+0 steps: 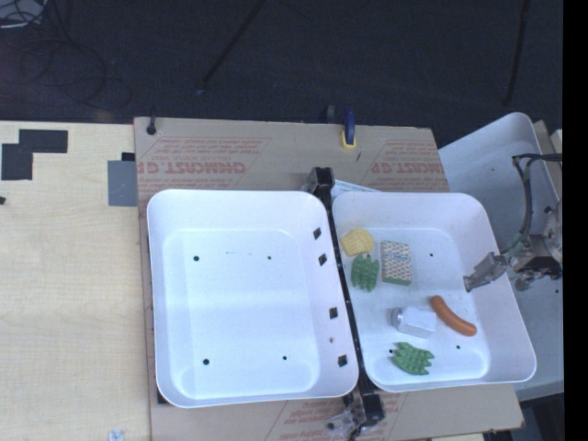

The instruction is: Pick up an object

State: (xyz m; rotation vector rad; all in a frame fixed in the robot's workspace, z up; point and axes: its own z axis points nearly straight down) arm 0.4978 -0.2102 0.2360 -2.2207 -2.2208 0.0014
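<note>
Where set side by side on the bench: left bin [165, 246], then right bin [478, 211]. Inside right bin: yellow piece [357, 242] at 11 o'clock, green piece [365, 272] touching below it, checkered block [396, 262] just beside, white piece [413, 320] near centre, green toy [412, 359] at 6, orange sausage [453, 315] at 4. Gripper [482, 274] over 3 o'clock rim, apart from sausage; spread or closed, cannot tell.

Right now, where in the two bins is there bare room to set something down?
The left bin has a wide bare floor from wall to wall. In the right bin, bare strips run along the far wall and near the pincer. It is crowded around the yellow piece, green pieces, orange sausage and white block.
</note>
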